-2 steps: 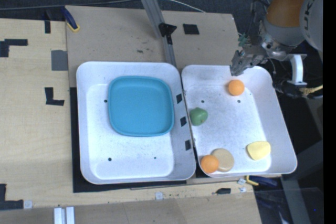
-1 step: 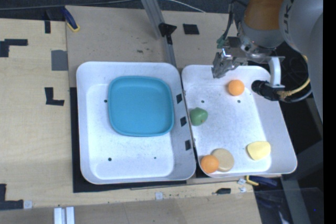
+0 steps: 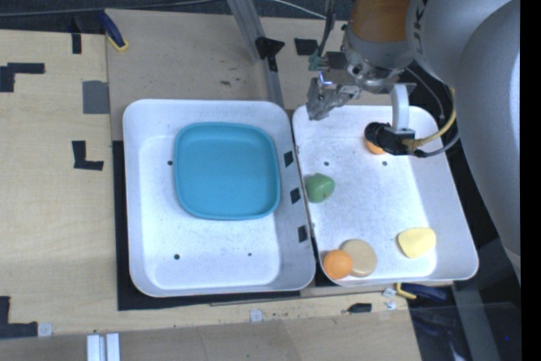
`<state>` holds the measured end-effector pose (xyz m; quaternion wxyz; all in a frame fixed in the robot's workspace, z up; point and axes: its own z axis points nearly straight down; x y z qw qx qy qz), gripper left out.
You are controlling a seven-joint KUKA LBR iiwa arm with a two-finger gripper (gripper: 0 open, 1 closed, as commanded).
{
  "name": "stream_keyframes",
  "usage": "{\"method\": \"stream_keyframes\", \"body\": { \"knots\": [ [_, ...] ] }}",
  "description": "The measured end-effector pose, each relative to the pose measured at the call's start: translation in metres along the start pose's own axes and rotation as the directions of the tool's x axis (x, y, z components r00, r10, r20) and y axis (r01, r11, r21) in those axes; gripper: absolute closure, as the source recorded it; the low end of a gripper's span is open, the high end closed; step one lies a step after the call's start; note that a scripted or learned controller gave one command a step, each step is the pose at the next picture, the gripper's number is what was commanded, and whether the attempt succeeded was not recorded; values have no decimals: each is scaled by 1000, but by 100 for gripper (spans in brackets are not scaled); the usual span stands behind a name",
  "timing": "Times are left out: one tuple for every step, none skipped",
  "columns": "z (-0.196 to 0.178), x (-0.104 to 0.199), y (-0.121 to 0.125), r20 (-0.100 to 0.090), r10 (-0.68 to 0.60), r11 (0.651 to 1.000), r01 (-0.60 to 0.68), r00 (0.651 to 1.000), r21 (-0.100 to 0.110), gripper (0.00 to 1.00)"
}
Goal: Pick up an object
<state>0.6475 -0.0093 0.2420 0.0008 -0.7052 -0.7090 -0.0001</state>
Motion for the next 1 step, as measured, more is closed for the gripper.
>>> {"method": "stream_keyframes", "body": {
  "knots": [
    [-5,53,4,0,1,1000,-1,1000,-1,100]
  ]
}}
